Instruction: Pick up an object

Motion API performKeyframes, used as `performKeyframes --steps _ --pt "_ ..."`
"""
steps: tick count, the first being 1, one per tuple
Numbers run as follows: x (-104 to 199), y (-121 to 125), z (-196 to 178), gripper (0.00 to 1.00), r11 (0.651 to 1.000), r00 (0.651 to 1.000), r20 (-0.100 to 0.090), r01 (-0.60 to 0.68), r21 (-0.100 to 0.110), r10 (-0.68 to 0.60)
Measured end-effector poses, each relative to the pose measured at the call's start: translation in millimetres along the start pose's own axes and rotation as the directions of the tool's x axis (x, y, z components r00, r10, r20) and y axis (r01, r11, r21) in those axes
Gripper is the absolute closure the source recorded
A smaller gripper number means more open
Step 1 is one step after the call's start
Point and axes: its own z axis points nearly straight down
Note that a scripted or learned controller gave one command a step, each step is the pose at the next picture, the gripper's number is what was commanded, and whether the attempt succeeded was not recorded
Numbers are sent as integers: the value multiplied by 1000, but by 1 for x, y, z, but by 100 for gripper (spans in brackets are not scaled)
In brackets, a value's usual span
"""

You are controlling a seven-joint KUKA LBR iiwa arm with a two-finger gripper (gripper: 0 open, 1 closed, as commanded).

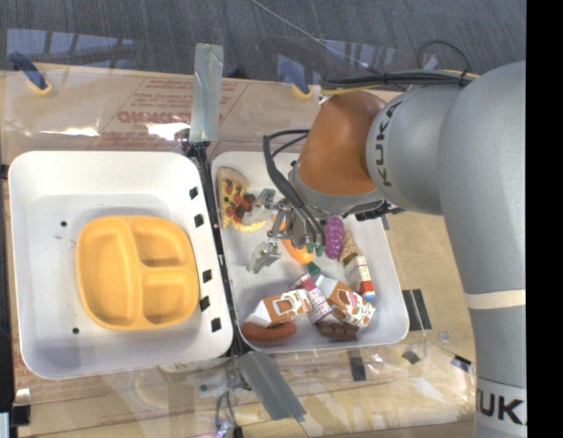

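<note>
- The grey arm (445, 144) reaches in from the right, its orange band (340, 144) hanging over the right bin (390, 322).
- Below the band, the gripper (274, 245) is down inside that bin, metal fingers (263, 258) pointing toward the bin's left wall.
- Jaws: I cannot tell whether they are spread or pressed together; the metal parts blur into one cluster, and nothing is clearly seen between them.
- Just beside the gripper, toward the bin's far-left corner, lies a pizza slice (233, 194), flat on the floor with red and dark toppings.
- Right under the wrist sits a small orange piece (299, 252), partly covered by the mechanism.
- A bunch of purple grapes (335, 236) lies next to it, on the right side of the wrist.
- Near the right wall, a small bottle with a red end (363, 281) lies on its side.
- Along the near edge there is a pile: a white and brown carton (286, 307), a second patterned box (349, 307) touching it, and a brown sausage (270, 332) at the front.
- A dark brown piece (336, 331) lies by the boxes at the near wall.
- Over in the left bin (35, 190), a yellow divided tray (135, 270) sits alone, well apart from the gripper.
</note>
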Motion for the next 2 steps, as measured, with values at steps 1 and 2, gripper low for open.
performKeyframes --steps 1,2 --pt "0 2 -9 100 1000 1000 -2 9 0 -9" --pt "-2 19 -131 100 979 979 -2 203 0 -203"
